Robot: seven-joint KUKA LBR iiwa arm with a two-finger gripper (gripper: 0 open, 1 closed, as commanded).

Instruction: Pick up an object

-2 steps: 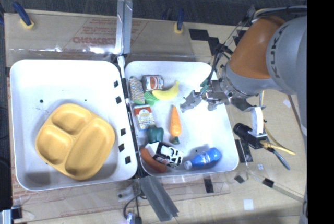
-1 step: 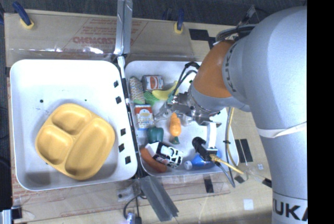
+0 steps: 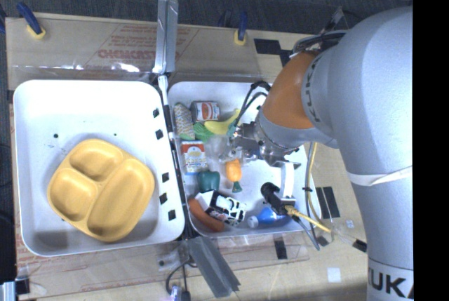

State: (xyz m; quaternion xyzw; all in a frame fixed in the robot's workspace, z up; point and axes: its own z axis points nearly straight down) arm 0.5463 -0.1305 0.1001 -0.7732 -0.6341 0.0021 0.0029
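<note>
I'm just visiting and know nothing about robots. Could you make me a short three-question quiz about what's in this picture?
1. True or false: the yellow divided tray lies in the left bin.
2. Which bin is the arm's orange band above? A) the left bin B) the right bin C) neither
3. Fill in: the banana lies just below the small ____ with the red label.

Key
1. True; it sits alone there, with three compartments.
2. B; the arm reaches in from the right, over the bin crowded with small items.
3. Can; both are near the far edge of the right bin.
</note>
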